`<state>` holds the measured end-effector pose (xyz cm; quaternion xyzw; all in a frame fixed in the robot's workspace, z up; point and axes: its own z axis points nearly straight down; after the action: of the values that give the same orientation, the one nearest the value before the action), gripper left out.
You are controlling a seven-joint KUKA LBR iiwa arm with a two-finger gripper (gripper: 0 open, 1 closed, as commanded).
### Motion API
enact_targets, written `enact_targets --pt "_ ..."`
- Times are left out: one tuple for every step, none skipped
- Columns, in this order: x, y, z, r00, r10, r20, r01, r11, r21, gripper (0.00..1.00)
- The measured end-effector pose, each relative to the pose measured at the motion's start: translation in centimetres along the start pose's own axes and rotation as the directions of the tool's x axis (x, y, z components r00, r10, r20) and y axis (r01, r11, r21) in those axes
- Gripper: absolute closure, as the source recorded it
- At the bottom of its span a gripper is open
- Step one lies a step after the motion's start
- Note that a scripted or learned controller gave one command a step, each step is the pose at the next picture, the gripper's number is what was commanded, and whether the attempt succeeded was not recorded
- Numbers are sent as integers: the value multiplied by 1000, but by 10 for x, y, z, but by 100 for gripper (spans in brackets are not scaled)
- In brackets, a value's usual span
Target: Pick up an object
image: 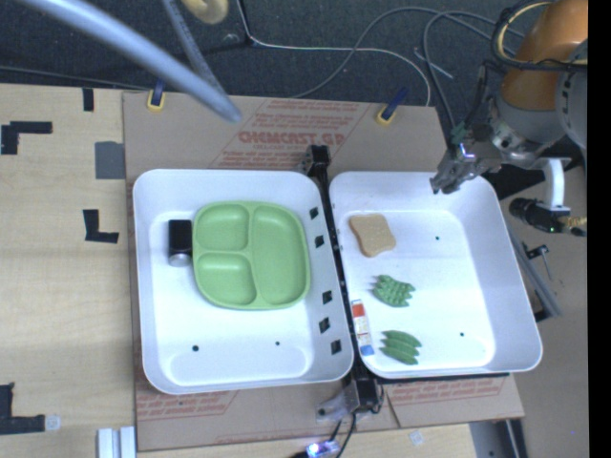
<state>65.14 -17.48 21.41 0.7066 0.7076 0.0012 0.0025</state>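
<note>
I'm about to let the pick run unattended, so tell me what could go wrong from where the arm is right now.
1. The gripper hangs over the right bin's far rim; a straight drop could strike the rim.
2. The bread slice lies flat, so the jaws may slide off it.
3. The small tube sits against the divider wall and close to a green pea pod, so there is little room and a neighbour may get nudged.
</note>
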Motion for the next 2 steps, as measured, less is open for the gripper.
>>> enact_targets --pt "1 8 -62 1000 -1 0 1 1000 -1 100" --pt "52 -1 -53 1000 -3 -3 3 1000 7 100"
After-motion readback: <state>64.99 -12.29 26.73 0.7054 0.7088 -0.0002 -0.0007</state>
